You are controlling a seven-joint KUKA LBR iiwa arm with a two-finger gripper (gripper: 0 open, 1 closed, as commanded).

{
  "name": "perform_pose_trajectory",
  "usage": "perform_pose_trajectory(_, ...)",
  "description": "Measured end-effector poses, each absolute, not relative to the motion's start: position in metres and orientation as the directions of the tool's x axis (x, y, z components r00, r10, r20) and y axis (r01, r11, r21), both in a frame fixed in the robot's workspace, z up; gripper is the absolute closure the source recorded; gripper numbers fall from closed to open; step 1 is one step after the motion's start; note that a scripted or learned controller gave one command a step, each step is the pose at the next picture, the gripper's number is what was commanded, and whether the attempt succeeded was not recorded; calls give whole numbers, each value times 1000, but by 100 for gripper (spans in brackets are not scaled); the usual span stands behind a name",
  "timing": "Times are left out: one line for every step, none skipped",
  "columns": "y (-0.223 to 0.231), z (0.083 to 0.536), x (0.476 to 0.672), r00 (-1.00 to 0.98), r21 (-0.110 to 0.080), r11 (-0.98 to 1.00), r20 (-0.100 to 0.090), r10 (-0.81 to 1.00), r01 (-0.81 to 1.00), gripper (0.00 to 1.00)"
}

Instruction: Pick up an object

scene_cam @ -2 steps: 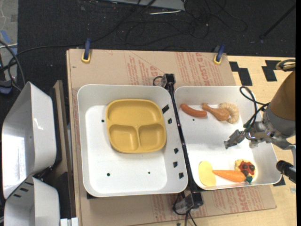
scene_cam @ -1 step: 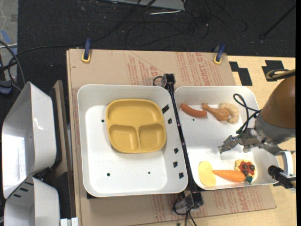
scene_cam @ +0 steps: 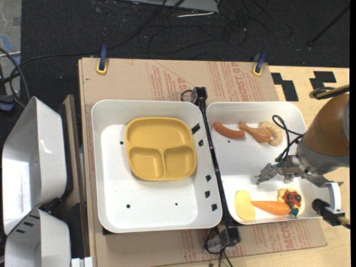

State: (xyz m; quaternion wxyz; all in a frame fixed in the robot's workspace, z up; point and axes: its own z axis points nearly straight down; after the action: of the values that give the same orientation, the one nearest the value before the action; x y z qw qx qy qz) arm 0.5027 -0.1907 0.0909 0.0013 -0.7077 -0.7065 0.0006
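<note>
over the right bin (scene_cam: 289, 111), the claw (scene_cam: 266, 175) hangs above bare white floor with its fingers spread and nothing between them. nearest target: a toy carrot (scene_cam: 271, 207), orange and tapered, lying flat along the bin's near edge, between a pale yellow disc (scene_cam: 243, 204) and a small pizza slice (scene_cam: 291, 198). it is judged light, stiff plastic, smooth and liable to slip; a hold across its thicker middle looks best. a sausage (scene_cam: 228, 130) and a tan chicken drumstick (scene_cam: 261, 131) lie near the far wall, well apart from the claw. the left bin (scene_cam: 105, 166) on the desk (scene_cam: 167, 74) holds a yellow divided plate (scene_cam: 161, 148).
</note>
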Motion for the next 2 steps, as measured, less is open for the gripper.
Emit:
perform_pose_trajectory(-191,102,503,2,0,-2,0,1000,1000,100)
perform_pose_trajectory(-187,146,509,-3,4,3,-1,1000,1000,100)
